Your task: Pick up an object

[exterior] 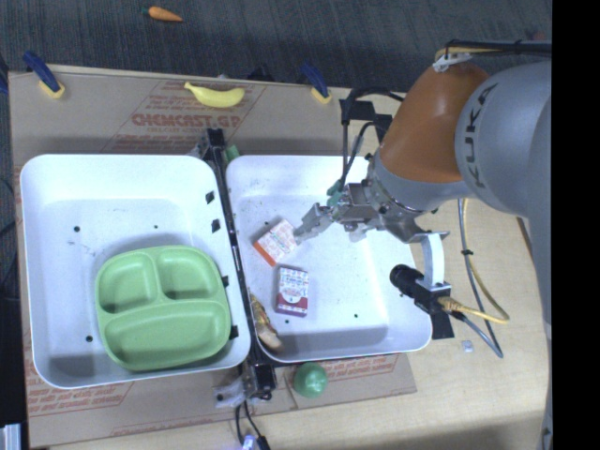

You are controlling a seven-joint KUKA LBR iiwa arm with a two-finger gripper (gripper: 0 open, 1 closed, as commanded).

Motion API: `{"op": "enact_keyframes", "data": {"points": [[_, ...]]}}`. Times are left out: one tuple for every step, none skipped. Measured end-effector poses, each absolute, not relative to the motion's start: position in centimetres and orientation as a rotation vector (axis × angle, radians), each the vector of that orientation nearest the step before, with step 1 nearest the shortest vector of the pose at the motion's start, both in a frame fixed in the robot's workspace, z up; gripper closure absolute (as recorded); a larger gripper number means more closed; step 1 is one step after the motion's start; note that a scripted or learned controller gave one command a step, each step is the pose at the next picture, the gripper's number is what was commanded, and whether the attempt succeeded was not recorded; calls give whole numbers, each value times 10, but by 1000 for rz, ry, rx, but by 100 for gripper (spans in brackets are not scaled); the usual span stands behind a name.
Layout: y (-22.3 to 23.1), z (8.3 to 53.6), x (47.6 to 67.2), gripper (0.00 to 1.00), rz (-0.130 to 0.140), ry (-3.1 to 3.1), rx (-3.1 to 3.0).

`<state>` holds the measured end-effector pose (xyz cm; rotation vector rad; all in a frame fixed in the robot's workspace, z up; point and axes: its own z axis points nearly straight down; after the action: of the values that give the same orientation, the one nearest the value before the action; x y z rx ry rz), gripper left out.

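The gripper point(312, 221) sits low in the right bin point(375, 331), fingertips just right of the small orange-and-white packet point(277, 240); finger spread cannot be told. Step: approach. Next move requires straddling the packet, then closing

arm point(487, 120) cut off at right edge; claw point(309, 223) finger gap too blurry to read; print on small red box point(292, 291) illegible

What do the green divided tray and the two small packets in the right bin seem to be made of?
Green divided tray: probably moulded plastic, matte with a soft sheen, judging by its rounded compartment ridges and even colour. Orange-white packet and red packet: probably printed card or wrapper; flat with printed faces, too small to tell which.
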<state>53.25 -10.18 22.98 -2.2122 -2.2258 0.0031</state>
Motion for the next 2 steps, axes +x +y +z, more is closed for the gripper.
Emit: {"op": "enact_keyframes", "data": {"points": [[-123,280,479,0,1,-2226,-2217],[-122,280,479,0,1,-2227,-2216]]}}
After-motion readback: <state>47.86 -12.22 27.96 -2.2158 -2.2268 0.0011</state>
